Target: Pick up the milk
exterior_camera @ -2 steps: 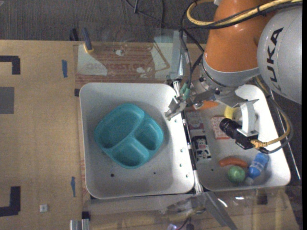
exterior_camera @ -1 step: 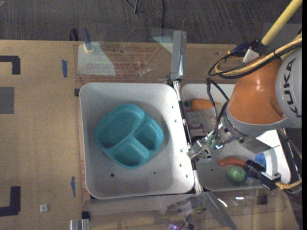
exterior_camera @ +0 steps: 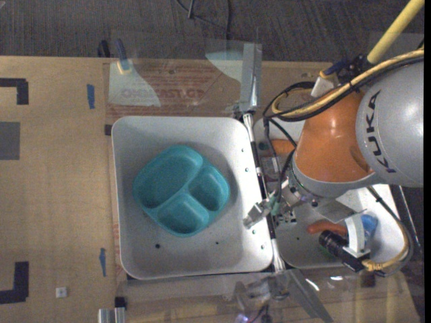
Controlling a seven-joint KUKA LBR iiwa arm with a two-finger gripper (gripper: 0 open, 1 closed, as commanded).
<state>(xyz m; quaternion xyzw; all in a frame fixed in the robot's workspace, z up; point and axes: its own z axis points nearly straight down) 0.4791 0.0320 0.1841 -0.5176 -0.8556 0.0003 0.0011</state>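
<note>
The grey KUKA arm (exterior_camera: 404, 120) comes in from the upper right of the frame, its orange band (exterior_camera: 330, 155) hanging over the right bin (exterior_camera: 304, 253) and hiding most of it. The gripper (exterior_camera: 267, 209) sits low at the centre right of the frame, right at the wall where the two bins meet. From above it is a blur of metal and green parts, so whether it is clenched or released cannot be told, and nothing can be seen held in it.

The milk cannot be picked out with certainty. The likeliest sign of it is a small blue-and-white item (exterior_camera: 368, 225) in the right bin, lower right of the frame, tucked under the arm and well apart from the gripper – too hidden to name for sure. Near it, toward the gripper, lies an orange object (exterior_camera: 315, 229), only partly visible.

The left bin (exterior_camera: 135, 132) fills the middle of the frame and holds a teal divided plate (exterior_camera: 180, 191) – three compartments, lying flat and turned at a slant, away from the bin walls. The bins rest on a wooden bench (exterior_camera: 54, 194). A clear plastic sheet (exterior_camera: 175, 86) lies on the bench above the left bin, with a strip of blue tape (exterior_camera: 90, 96) to its left.
</note>
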